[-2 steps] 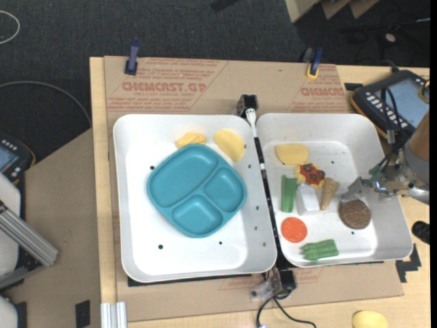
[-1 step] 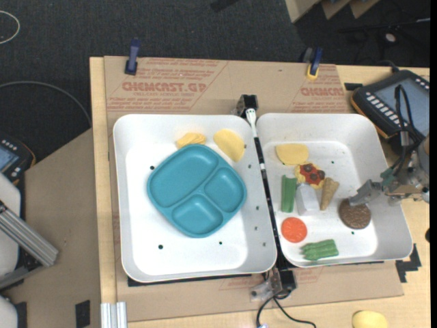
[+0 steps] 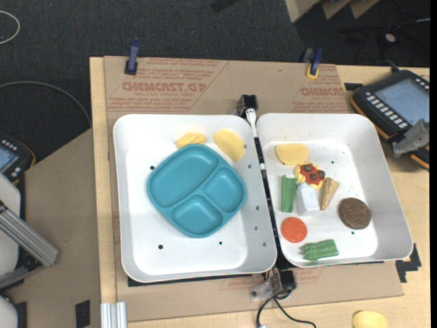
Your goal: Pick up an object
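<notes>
Camera view looks down on two white bins set side by side, their inner rims touching, on a cardboard sheet printed with red lettering. The left bin holds a blue plate with three compartments, lying flat and turned at a slant near the bin's middle. Just above the plate, two yellow pieces rest on the bin floor: the smaller one to the left and the larger one to its right, touching the plate's upper edge. The right bin carries the rest of the loose objects (any of them could be the one to pick up). Near its top lies a yellow slice; below that sits a red and yellow toy, with a green stick to its left, a white block beneath it and a tan cone to its right. A brown disc lies apart toward the right. At the lower left are a red disc and, just below it, a green bumpy piece. A blue clamp grips the sheet's top edge, and a pendant sits at the upper right. Whether the gripper is apart or together, I cannot tell.
</notes>
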Robot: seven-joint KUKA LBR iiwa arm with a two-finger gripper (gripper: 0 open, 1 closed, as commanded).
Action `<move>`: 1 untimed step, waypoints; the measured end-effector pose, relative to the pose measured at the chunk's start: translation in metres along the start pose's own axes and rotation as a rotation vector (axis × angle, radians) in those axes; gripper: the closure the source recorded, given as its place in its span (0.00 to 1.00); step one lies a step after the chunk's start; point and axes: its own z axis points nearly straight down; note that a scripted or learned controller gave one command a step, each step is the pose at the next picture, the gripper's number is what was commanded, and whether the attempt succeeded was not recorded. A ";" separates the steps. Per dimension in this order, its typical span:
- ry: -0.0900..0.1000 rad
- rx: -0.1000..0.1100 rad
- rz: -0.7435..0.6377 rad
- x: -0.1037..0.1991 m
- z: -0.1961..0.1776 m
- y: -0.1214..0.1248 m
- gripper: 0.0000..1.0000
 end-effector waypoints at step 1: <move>0.010 0.031 0.007 -0.023 0.132 -0.006 0.00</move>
